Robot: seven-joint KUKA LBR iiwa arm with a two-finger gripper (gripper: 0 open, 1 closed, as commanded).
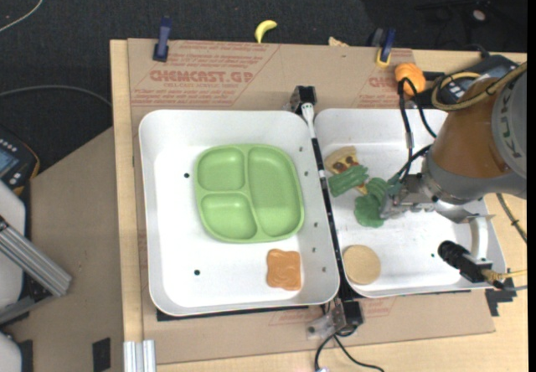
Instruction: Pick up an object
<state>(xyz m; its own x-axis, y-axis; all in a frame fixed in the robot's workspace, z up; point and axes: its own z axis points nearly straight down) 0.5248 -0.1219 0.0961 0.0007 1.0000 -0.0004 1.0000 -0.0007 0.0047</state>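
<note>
Gripper (392, 201) low in right white bin (402, 129), mid-bin, touching soft green plush toy (362, 193) just to its left toward the divider edge; finger state cannot tell.

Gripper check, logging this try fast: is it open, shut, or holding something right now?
Gripper: down in the right bin against the green toy; open or shut cannot be told, nor whether it holds it.
</note>
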